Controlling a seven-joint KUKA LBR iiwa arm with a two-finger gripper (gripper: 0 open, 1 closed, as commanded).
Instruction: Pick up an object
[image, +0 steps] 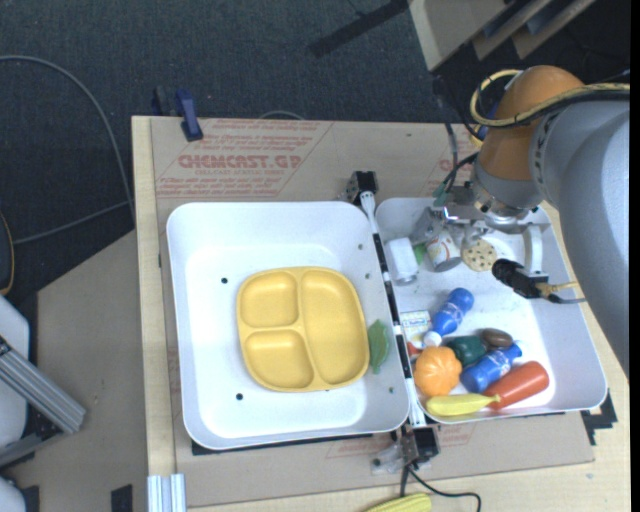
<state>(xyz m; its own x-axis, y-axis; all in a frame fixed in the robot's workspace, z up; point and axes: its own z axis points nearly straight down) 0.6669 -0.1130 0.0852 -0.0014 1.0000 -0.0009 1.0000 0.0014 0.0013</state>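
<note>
My gripper (458, 238) hangs low over the far end of the right bin (572, 352), under the orange wrist band. Right at it are a round speckled cookie-like piece (480, 255) and a small pale can (439, 253); whether either is touched I cannot tell. A white block (403, 260) lies just to the left. Nearer the front of the bin lie a blue bottle (452, 310), an orange pumpkin (437, 370), a yellow banana (460, 405), a red-orange carrot (520, 382), a blue piece (490, 368) and dark green (467, 349) and brown (497, 338) pieces.
The left bin (200, 250) holds a yellow divided plate (300, 328), with a green leaf-like piece (379, 346) at its right edge. A black part (512, 273) sticks out beside the gripper. The divider between the bins (392, 300) runs close to the gripper's left.
</note>
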